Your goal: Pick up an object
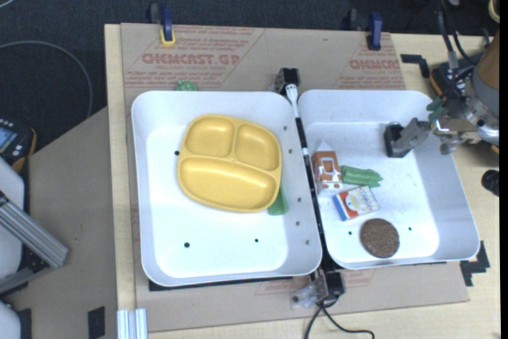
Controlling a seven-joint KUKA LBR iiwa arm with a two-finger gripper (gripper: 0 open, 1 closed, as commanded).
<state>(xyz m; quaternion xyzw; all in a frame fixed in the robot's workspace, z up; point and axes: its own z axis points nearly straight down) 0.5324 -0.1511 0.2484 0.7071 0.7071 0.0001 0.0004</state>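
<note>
My gripper point(399, 140) hangs over the upper right part of the right bin point(444, 194), reaching in from the right edge. Nothing shows between its fingers. Left of and below it in that bin lie an orange-and-white packet point(325, 168), a green object point(361, 175), a red, white and blue packet point(354, 202) and a brown round disc point(380, 237). The nearest of them, the green object, lies a little below and to the left of the gripper, apart from it.
The left bin point(159, 218) holds a yellow divided plate point(230, 163) with a small green piece point(277, 205) at its lower right edge. Another small green thing point(186, 86) lies on the cardboard behind that bin. Blue clamps point(165, 18) hold the board's far edge.
</note>
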